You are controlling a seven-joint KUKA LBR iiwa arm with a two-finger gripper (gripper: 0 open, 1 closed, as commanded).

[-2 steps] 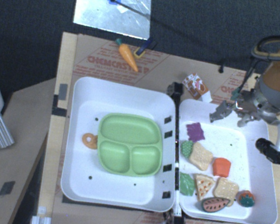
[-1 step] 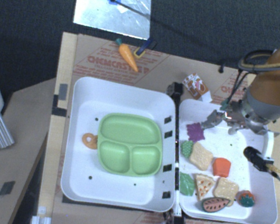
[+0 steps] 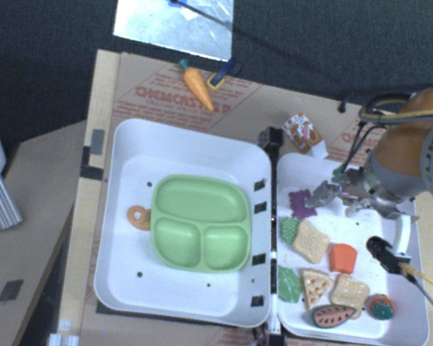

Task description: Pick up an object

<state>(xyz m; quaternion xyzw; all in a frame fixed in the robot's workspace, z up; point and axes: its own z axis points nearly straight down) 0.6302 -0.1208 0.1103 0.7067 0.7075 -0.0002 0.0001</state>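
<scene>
1. I see the arm (image 3: 428, 147) reaching in from the right over the right bin (image 3: 413, 327).
2. The tool (image 3: 331, 193) sits low over that bin's upper left part, just right of a purple piece (image 3: 301, 201). I cannot tell how far it is open, and I see nothing held in it.
3. The right bin holds toy food: a green piece (image 3: 289, 228), a beige slice (image 3: 311, 242), an orange block (image 3: 342, 258), a pizza wedge (image 3: 315, 289), a toast (image 3: 350, 292), a leafy green (image 3: 289, 284), a red oval (image 3: 332, 315) and a round piece (image 3: 380, 305).
4. The left bin (image 3: 134, 145) holds a green tray (image 3: 201, 223) with three compartments, and a small ring (image 3: 139, 217) just left of it.
5. On the counter (image 3: 106, 91) behind the bins lie a carrot (image 3: 198, 88) and a small packet (image 3: 303, 133).
</scene>
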